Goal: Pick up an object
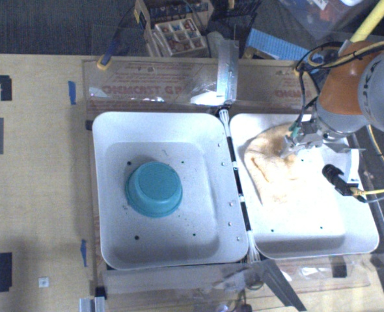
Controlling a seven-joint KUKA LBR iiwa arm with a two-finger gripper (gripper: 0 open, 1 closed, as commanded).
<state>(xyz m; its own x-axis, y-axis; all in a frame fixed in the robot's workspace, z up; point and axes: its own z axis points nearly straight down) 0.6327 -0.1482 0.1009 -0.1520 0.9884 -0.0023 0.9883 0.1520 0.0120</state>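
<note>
Starting on the left, you are looking at the left bin [107, 135] sitting on the bench [36, 187], and a teal bowl [154, 188] is resting mouth-down a little left of the bin's middle. Lying that way, it is offering only a smooth rounded back, so a two-finger hand would probably be sliding off it unless it catches the rim.

Moving across the divider where the two bins are touching, you are coming to the right bin [322, 239]. A pale, tan-stained cloth [273, 164] is lying crumpled in its upper left part, close to the inner wall, with folds standing up. Those raised folds are likely why the arm is working here: soft ridges are giving the fingers something to pinch.

Further right, the hand [295, 137] is hanging over the cloth's upper right edge, at or just above the fabric, with the grey arm and its orange band [342, 90] reaching in from behind. The hand is too small and washed out against the bright bin for you to judge its state, so I cannot tell whether it is grasping anything. The cloth is resting in the bin, not visibly lifted.
</note>
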